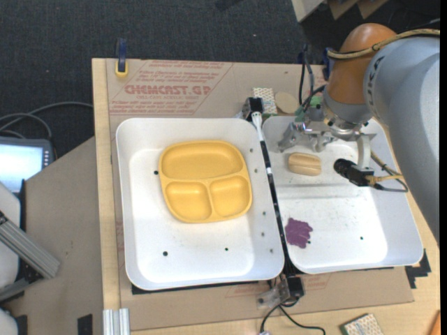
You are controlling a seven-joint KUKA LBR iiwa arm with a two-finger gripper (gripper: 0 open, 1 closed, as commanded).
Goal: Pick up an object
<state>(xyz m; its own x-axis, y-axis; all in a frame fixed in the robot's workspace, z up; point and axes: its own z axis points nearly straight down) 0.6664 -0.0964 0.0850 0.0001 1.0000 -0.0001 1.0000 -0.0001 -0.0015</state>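
1. Tan and rounded like a little bread roll, the lump [304, 163] lies in the upper left part of the right white bin [349, 239]. It is the thing closest to the gripper [316, 135], which hangs just above it in the picture, near the bin's top edge.
2. I cannot tell if the gripper is open or closed. I see nothing held in it.
3. To do this step well, I think the gripper should come straight down over the middle of the tan lump. It should squeeze gently, because the lump looks round and could roll away.
4. A small purple floppy thing [298, 232] lies lower in the same bin, well apart from the lump. It looks flat and harder to grab.
5. The left white bin [140, 243] holds a yellow plastic plate with three parts [205, 180].
6. Both bins sit on a pale brown table [167, 89] with red words printed on it. Dark grey carpet [105, 12] shows at the top of the picture.
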